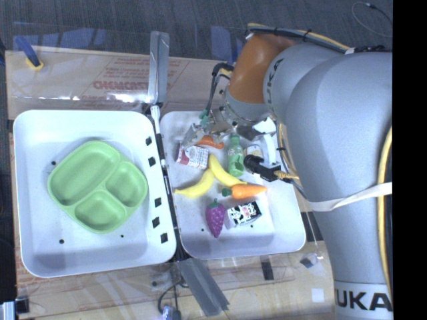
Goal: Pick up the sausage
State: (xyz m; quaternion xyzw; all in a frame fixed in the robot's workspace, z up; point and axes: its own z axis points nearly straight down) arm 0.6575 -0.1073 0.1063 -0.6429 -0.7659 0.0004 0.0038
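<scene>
- At the left of the frame, on the counter [80, 79], sits the left white bin [33, 245]. A green divided plate [98, 185] lies flat in its middle.
- Right of centre is the right white bin [280, 235], standing just beside the first one along a shared edge.
- In the right bin's upper left lies a red-and-white packet [193, 156].
- Just right of and above the packet, in the upper part of the bin, is the sausage [208, 141], a short reddish-orange piece partly tucked under the arm's tooling.
- A yellow banana [208, 177] curves across the middle of that bin, and a purple bunch of grapes [215, 219] lies below it.
- The pincer [212, 123] is low over the bin's upper edge, directly above the sausage. From here I cannot tell whether it is open or closed, or whether it touches the sausage.
- A green bottle [235, 155] lies just right of the banana's upper end.
- An orange carrot [247, 191] lies below the bottle, and a cow-patterned carton [243, 214] rests beneath the carrot.
- The grey arm [333, 125], with its orange band [252, 69], fills the right side of the frame.
</scene>
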